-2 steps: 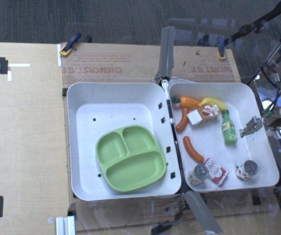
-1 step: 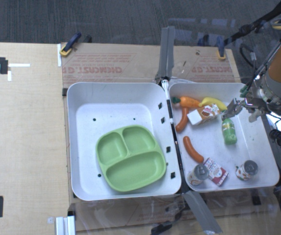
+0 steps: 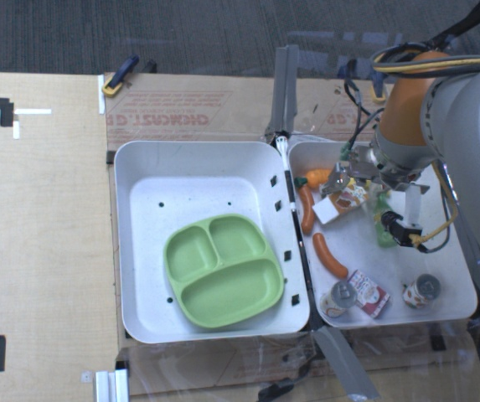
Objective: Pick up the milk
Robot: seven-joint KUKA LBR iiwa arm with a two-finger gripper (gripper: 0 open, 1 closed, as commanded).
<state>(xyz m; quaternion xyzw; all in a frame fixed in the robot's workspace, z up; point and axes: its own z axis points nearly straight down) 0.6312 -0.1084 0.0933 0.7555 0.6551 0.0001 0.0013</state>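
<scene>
Milk (image 3: 338, 203) sits in the right bin (image 3: 453, 300), under the gripper (image 3: 346, 182). I cannot tell if it grips. Tan bench (image 3: 38, 224), dark floor (image 3: 139, 15) behind.

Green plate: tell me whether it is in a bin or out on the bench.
In a bin. The green plate lies flat on the floor of the left bin, inside its white walls.

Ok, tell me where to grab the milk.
Taking the milk to be the small carton beside the gripper, which appears tipped over: grip across its flat sides at mid-body, coming straight down from above. A sausage lies close on its left, so a sideways approach looks crowded.
</scene>
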